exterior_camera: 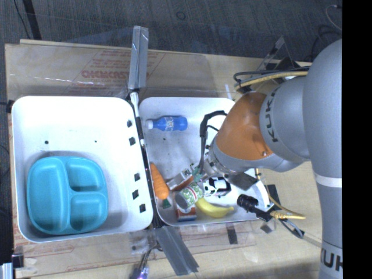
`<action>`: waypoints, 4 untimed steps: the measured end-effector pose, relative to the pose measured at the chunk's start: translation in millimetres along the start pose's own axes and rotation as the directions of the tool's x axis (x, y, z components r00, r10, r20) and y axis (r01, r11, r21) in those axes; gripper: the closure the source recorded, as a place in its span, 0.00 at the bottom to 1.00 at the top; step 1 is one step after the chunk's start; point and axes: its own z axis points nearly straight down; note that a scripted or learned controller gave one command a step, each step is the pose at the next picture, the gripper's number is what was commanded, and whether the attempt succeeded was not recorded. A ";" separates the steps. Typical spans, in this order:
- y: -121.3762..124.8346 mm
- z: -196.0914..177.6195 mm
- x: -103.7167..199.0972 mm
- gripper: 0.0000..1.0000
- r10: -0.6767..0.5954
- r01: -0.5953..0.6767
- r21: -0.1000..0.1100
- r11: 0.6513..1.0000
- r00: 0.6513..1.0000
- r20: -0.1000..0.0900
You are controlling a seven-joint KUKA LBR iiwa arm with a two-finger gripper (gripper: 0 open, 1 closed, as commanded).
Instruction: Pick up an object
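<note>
Several small things crowd the near end of your right bin (174,106): a carrot (159,182) along the divider, a yellow banana (214,208) at the near rim, a black-and-white toy (218,185) just above it, a green-labelled packet (189,199) between them; a blue bottle (167,123) lies apart at the far end; your gripper (195,176) is down among the clutter, mostly hidden by the wrist, so you cannot tell its grip; a blue tray (68,195) sits in your left bin (58,115).

The grey arm (317,115) comes in from the right and bends down leftward, its orange band (247,129) above the wrist. The gripper (195,176) points down-left at the near side, its finger state hidden.
</note>
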 end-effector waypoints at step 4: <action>145.9 9.7 -57.6 0.00 -0.088 0.088 0.012 0.996 0.996 -0.009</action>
